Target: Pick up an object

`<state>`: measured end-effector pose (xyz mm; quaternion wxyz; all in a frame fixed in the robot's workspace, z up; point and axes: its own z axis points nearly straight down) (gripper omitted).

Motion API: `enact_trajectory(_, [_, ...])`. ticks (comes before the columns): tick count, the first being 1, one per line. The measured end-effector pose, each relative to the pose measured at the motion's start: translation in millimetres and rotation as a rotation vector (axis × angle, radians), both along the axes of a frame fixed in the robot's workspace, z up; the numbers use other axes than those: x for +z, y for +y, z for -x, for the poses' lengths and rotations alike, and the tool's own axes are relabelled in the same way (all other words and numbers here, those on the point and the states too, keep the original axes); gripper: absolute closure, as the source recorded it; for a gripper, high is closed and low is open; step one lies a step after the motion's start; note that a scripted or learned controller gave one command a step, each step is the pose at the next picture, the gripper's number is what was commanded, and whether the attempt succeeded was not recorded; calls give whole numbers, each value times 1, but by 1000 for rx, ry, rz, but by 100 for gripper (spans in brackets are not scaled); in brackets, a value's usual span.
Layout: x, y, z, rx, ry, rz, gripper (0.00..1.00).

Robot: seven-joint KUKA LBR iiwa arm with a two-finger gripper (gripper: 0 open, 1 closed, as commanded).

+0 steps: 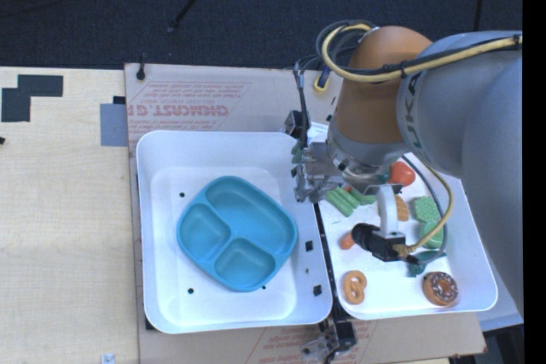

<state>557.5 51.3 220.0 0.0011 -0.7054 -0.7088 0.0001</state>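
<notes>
Over the right bin's [478, 286] left rim sits the gripper [309, 183], fingers hidden, so its opening can't be told. Green piece [344, 200] lies just at 4 o'clock, long axis running 10-to-4. Pretzel [353, 286] well off at 5, donut [440, 288] further.

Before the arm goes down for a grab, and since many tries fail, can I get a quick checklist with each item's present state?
1. Gripper above the right bin: not ok, it sits over the divide between the bins.
2. Object between its fingers: cannot tell.
3. Targets present: ok, pretzel and donut lie in the right bin.
4. Pretzel and donut apart: ok.
5. Blue plate lies in the left bin: ok.
</notes>
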Motion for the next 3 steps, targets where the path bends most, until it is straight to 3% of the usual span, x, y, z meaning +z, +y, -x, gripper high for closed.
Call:
enact_trajectory(1, [4, 38, -6, -2, 2, 0, 100])
enact_trajectory(2, [-2, 42, -17, 0, 2, 2, 100])
enact_trajectory(3, [1, 34, -14, -6, 4, 2, 100])
